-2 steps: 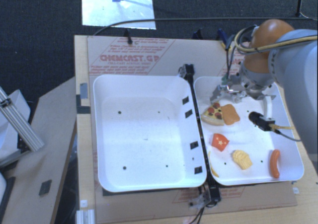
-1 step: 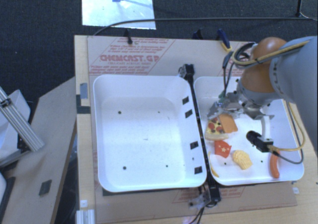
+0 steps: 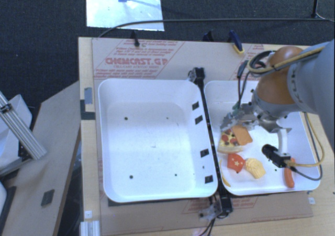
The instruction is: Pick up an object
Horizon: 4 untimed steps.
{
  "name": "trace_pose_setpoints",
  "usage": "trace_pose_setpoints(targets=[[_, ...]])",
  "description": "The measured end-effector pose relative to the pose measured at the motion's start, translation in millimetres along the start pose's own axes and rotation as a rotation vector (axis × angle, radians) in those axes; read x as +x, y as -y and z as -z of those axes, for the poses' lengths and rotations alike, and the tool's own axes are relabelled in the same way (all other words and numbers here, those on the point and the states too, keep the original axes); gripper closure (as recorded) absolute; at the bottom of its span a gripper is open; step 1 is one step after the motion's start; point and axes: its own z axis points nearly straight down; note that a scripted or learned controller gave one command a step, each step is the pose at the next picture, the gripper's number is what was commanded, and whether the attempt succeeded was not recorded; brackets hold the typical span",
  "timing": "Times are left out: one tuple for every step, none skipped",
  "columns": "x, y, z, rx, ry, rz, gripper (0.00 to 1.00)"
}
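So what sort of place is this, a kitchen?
Probably a robotics lab bench, not a kitchen: a grey arm reaches over two white bins, the food pieces look like toys, and cables trail about.

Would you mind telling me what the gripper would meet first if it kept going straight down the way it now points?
Probably the pizza slice toy in the right bin: the gripper hangs just above it, though depth is hard to judge.

Robotics lab: bench (image 3: pixel 157 57) (two white bins (image 3: pixel 152 141)), cables (image 3: pixel 309 164).
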Motion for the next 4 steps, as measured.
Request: trace_pose_setpoints(targets=[[-8.7, 0.8, -0.2, 0.0, 0.0, 0.0, 0.0], [-14.5, 3.2, -0.4, 0.0, 0.0, 0.001, 0.0], [-31.9, -0.9, -0.1, -0.001, 0.001, -0.001, 0.0], [-32.5, -7.5, 18.2, -0.023, 0.006, 0.002, 1.0]])
